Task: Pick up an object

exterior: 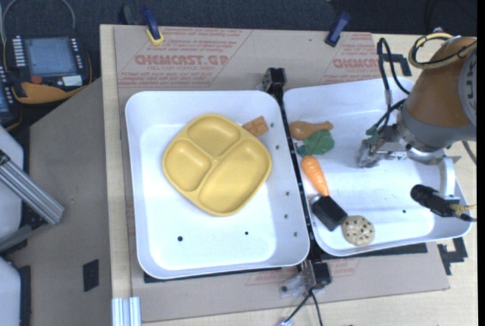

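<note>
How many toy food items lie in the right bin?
4: a drumstick and a green vegetable at the upper left, a carrot below them, a cookie at the bottom. The arm may hide more.

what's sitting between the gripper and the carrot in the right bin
Nothing visible. The gripper hangs over bare white floor of the right bin; the carrot lies to its left with only bare floor between them.

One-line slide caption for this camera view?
KUKA arm's gripper hovers in the right bin beside carrot, cookie and green toy; a yellow divided plate fills the left bin.
</note>
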Controlling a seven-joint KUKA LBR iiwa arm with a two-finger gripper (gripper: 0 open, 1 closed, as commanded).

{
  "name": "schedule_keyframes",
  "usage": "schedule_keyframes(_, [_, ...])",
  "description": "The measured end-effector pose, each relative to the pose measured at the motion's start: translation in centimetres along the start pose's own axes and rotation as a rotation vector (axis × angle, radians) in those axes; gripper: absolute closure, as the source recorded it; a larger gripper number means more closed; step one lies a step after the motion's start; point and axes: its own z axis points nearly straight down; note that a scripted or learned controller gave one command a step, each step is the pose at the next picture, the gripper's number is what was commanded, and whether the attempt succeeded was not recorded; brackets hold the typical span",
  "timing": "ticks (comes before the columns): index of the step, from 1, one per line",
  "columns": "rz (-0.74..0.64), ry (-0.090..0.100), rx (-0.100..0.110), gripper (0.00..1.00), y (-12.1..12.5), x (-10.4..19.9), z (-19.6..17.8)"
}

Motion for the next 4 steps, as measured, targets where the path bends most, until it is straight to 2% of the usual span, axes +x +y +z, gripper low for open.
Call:
schedule_keyframes(1, [-0.002,0.000,0.013,1.00,0.1,0.9,-4.8])
schedule_keyframes(3, [-0.002,-0.001,0.010,1.00,0.6,1.2,-14.6])
schedule_keyframes(4, [-0.006,0.002,0.019,1.00,2.2,6.2,-13.1])
